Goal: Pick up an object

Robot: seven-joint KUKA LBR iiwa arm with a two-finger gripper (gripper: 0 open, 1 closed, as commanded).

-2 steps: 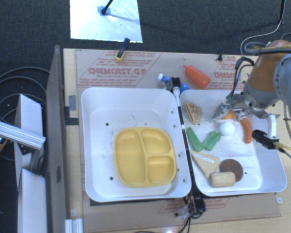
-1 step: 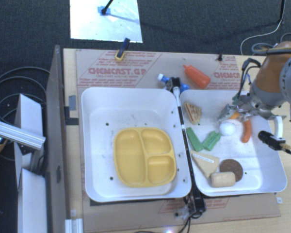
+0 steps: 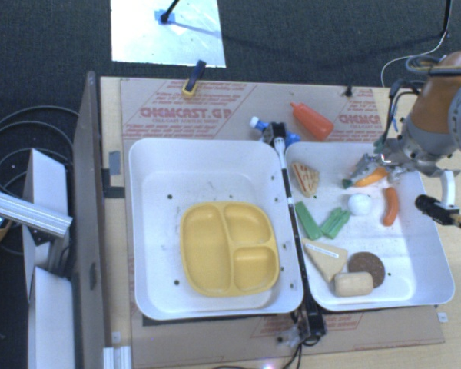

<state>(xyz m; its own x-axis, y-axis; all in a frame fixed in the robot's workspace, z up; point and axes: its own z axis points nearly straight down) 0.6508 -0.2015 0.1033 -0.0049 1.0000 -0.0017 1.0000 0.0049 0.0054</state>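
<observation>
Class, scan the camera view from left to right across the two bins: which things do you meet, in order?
Yellow tray → waffle wedge → green pieces → white ball → brown disc → orange sausage

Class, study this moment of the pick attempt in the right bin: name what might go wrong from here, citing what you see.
1. The gripper sits over the orange carrot piece near the bin wall; the piece could slip away or get pushed against that wall.
2. The white ball and red sausage lie close by; a lift or sweep might knock them, and the ball would likely roll.
</observation>
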